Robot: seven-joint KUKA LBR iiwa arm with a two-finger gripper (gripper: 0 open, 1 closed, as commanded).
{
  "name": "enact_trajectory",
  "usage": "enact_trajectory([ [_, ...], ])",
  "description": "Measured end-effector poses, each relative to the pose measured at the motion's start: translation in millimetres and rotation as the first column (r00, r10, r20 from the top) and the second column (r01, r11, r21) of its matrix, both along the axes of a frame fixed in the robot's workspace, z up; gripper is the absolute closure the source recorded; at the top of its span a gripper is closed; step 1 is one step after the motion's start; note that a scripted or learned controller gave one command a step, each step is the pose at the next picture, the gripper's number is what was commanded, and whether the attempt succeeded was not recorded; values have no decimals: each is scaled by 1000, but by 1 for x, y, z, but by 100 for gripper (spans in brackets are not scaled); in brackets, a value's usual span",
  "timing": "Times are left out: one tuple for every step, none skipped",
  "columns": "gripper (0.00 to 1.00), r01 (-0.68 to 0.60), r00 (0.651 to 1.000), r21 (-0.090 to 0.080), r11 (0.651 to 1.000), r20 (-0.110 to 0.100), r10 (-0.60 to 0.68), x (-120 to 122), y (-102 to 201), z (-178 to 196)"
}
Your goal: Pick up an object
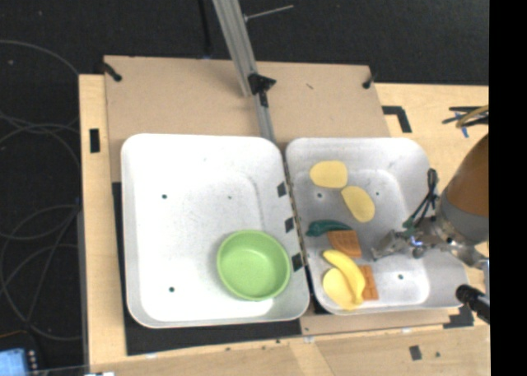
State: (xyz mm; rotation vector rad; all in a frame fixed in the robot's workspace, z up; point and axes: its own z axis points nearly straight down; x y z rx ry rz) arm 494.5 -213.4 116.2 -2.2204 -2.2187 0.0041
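Claw low in right bin, near banana; can't tell if spread or pinching. Green bowl in left bin.

Robot lab: bench, white bins

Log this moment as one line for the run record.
gripper: low in right bin, fingers unclear | nearest: orange block, banana | holding: nothing seen | left bin: green bowl
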Motion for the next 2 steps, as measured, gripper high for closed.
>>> enact_trajectory([
  [0,1,1000,-3,1000,4,-1,0,-2,-15],
  [100,5,1000,-3,1000,10,-5,2,-2,-4],
])
